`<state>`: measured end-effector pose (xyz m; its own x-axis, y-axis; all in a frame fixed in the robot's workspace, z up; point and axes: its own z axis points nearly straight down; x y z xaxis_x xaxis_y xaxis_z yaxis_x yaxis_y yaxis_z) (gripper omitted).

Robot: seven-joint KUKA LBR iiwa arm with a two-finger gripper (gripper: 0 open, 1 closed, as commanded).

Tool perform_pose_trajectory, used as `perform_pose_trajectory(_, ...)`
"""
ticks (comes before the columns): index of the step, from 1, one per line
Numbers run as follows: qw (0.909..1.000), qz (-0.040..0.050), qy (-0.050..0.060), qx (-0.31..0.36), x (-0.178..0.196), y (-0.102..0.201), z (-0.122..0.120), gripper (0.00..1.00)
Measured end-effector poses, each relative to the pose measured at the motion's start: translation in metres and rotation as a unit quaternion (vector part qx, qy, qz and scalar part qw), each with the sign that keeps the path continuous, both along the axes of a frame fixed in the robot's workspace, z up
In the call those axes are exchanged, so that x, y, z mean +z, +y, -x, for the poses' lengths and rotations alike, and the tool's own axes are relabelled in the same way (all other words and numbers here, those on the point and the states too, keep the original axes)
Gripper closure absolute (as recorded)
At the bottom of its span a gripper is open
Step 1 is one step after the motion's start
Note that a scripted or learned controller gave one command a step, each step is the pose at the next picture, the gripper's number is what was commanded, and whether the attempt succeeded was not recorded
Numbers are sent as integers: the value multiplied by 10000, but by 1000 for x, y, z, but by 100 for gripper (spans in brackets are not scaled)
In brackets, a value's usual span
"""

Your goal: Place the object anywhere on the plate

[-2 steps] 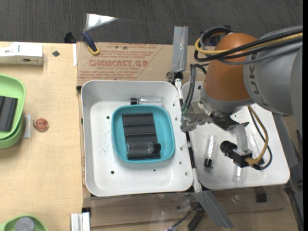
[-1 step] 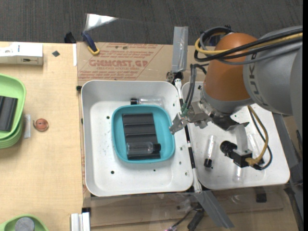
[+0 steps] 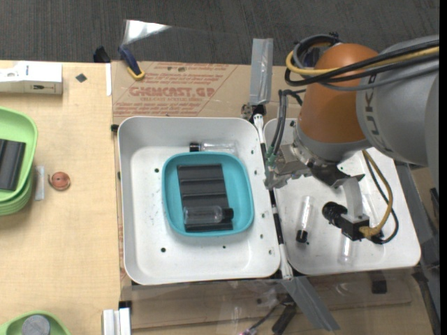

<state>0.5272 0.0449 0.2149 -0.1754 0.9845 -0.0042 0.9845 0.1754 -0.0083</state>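
Left white bin (image 3: 140, 208): teal square plate (image 3: 173, 187) carrying a black ridged block (image 3: 201, 183) and clear vial (image 3: 218, 216), open floor around it. Right white bin (image 3: 399, 246): black-capped vial (image 3: 304, 222) near gripper (image 3: 281, 173), whose grip cannot be told.

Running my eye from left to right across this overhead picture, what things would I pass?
Green tray → small copper-coloured disc → left white bin → teal plate, which holds a black ridged block → clear vial with a black cap, lying in the right white bin.
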Motion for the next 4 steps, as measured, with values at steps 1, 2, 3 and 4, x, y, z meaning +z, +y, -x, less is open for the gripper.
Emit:
perform_pose_trajectory(1,10000,0,0,-1,0,0,0,0)
perform_pose_trajectory(2,10000,0,0,0,0,0,0,0)
perform_pose_trajectory(3,10000,7,5,-14,8,-2,-1,100)
perform_pose_trajectory(4,10000,8,5,-16,8,-2,-1,0)
